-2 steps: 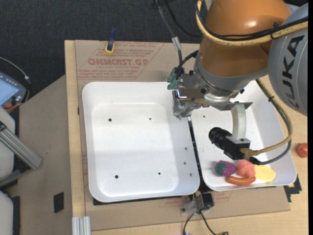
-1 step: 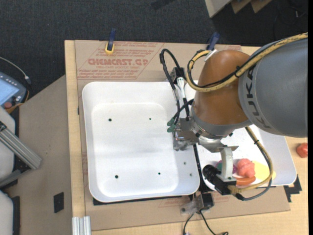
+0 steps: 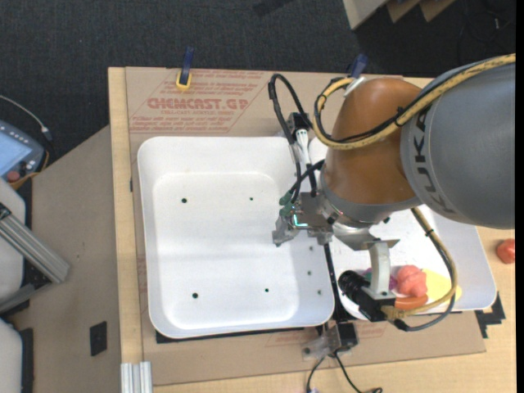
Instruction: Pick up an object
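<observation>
Arm [image 3: 426, 146] covered most of the right bin [image 3: 483, 289], its orange band above the divide between the bins. Left bin [image 3: 164, 219] lay bare across its floor, open room out to its left rim. Gripper [image 3: 288, 229] sat at that bin's right edge; I could not tell its jaw state. Pink object [image 3: 409, 281], yellow piece [image 3: 442, 285] and orange piece [image 3: 409, 301] lay crowded at the right bin's near edge, under the arm.
</observation>
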`<state>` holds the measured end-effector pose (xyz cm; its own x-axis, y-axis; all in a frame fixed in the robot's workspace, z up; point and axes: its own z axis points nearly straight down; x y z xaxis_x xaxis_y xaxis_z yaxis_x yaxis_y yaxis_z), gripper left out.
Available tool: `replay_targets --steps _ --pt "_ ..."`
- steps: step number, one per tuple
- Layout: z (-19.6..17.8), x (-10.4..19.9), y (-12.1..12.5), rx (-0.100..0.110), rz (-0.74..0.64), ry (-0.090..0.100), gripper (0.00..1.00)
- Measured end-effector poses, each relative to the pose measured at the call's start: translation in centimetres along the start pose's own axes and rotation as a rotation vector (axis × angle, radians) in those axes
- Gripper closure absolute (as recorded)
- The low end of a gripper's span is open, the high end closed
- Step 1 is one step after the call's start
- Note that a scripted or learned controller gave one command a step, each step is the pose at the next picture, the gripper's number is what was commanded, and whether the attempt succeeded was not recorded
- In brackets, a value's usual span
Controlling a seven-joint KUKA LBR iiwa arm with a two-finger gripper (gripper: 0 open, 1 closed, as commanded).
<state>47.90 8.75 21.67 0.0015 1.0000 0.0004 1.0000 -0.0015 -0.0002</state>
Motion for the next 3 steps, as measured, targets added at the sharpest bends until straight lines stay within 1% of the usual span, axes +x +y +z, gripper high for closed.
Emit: replay_targets --steps 1,2,3 --pt "4.0 6.1 -0.1 0.006 -0.004 0.0 0.0" --pt "10.0 8.8 8.7 -0.007 -0.004 0.0 0.0" --pt "7.4 12.7 14.6 -0.006 -0.003 0.001 0.0"
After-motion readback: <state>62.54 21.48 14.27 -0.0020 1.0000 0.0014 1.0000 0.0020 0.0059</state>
